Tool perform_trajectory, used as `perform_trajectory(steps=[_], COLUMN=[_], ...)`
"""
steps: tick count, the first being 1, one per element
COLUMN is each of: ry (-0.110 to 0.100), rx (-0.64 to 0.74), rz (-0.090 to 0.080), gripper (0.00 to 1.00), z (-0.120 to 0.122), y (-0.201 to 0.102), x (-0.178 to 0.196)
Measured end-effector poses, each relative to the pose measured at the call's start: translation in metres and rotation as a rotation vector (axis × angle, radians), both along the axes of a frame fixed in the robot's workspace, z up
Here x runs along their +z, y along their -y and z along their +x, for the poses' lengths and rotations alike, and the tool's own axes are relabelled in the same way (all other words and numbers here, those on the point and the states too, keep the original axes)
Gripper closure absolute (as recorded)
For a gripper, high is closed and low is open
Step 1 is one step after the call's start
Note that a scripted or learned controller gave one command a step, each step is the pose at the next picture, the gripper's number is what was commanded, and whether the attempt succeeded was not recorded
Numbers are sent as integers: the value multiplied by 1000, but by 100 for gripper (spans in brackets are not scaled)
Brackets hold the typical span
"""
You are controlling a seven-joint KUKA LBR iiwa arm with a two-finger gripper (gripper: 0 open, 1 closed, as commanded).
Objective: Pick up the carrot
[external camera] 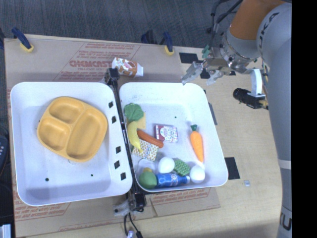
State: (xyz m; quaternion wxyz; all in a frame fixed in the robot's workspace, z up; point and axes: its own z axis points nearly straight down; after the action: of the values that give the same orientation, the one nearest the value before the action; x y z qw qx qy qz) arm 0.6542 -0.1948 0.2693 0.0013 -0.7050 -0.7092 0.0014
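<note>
So the gripper (200, 75) is hanging just past the far right corner of the right bin (210, 128), with its two fingers spread wide apart and nothing between them. The carrot (197, 143) is well toward the camera from it, lying inside the right bin close to the right wall, green top pointing back at the gripper and the orange tip pointing toward the near edge. Further on from the carrot's tip there's a white egg (197, 174), and next to that a green knobbly thing (181, 167), another white egg (166, 164) and a blue can (172, 180) lying on its side along the near wall, with a green round fruit (147, 178) in the corner. Off to the gripper's left and nearer the camera, in the middle of the bin, sits a little red carton (166, 133), then a hot dog (149, 138) lying across a banana (133, 134), with a bit of green lettuce-looking stuff (132, 111) at the top of that pile. Way further left is the left bin (29, 182) with a yellow divided plate (72, 128) in it. A small brown and white packet (127, 67) lies on the cardboard (64, 53) outside the bins, left of the gripper at roughly the same depth. The arm (267, 19) comes in from the right, orange band up top.
</note>
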Motion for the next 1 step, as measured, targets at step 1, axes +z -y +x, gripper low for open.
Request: perform_trajectory(steps=[1], ry=[0], rx=[290], rz=[2], gripper=[0], z=[-36], y=[16], x=[-133])
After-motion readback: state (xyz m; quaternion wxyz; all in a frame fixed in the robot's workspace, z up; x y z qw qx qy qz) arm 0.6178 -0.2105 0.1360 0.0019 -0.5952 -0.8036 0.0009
